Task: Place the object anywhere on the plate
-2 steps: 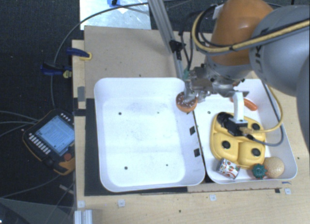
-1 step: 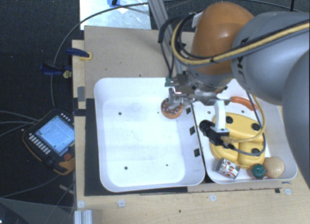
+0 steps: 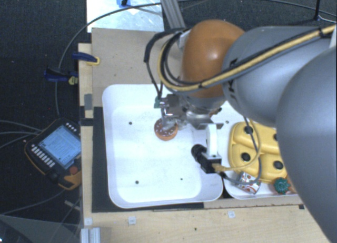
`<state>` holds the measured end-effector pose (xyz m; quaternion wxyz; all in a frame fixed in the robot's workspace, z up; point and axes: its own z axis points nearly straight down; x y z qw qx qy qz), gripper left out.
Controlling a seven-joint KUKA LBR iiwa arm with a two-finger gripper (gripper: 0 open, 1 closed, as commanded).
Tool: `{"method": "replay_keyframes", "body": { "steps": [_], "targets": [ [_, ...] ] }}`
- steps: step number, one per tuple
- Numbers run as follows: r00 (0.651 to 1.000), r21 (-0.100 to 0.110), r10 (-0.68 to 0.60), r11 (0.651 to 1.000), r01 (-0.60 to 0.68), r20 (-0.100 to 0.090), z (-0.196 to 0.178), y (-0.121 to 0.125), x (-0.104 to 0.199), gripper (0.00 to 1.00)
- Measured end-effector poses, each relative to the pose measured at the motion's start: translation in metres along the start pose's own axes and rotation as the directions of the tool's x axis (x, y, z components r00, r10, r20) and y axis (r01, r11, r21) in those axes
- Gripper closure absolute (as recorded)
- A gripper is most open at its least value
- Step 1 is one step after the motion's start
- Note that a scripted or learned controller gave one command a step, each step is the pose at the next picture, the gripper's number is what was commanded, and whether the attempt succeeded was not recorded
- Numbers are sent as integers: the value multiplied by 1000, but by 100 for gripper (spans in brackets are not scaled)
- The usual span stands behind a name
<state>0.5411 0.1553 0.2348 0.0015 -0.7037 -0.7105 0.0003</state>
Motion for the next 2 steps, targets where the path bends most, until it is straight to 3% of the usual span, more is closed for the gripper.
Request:
{"method": "replay_keyframes", "body": {
  "steps": [1, 2],
  "targets": [
    [1000, 1, 1, 1000, -1, 0, 21, -27, 37, 100],
    [1000, -2, 6, 1000, -6, 1, 20, -25, 35, 0]
  ]
}}
